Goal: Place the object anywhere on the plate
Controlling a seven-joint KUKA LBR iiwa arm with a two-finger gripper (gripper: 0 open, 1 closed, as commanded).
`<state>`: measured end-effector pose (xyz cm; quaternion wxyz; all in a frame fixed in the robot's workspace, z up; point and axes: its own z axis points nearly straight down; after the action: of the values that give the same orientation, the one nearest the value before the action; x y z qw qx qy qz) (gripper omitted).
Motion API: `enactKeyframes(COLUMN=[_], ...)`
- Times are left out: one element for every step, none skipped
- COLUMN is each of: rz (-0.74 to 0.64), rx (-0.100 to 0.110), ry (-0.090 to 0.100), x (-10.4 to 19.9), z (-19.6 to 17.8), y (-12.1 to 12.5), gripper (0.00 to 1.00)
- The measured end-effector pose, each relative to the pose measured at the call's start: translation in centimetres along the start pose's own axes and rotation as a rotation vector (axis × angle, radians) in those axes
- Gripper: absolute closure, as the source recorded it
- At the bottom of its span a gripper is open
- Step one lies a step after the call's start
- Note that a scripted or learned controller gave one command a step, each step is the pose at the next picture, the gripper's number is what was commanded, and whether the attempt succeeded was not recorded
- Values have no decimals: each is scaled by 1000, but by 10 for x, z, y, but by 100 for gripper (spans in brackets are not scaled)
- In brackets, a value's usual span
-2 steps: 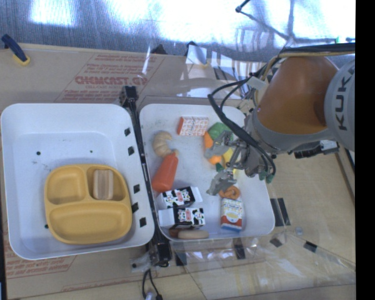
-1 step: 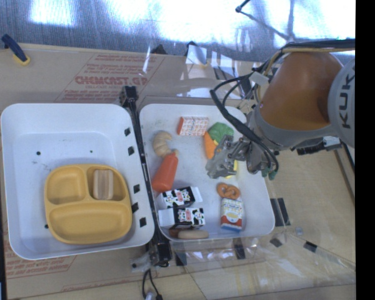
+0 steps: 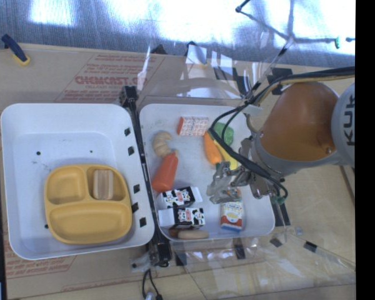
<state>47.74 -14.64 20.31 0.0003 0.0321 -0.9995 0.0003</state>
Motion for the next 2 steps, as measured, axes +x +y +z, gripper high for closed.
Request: enactKeyframes(rz=[-375,-382], rx=[1,3], ry=[-2,-5], x=[-4,-7], z=[23,12], y=[-52,-51], gripper=[100,100])
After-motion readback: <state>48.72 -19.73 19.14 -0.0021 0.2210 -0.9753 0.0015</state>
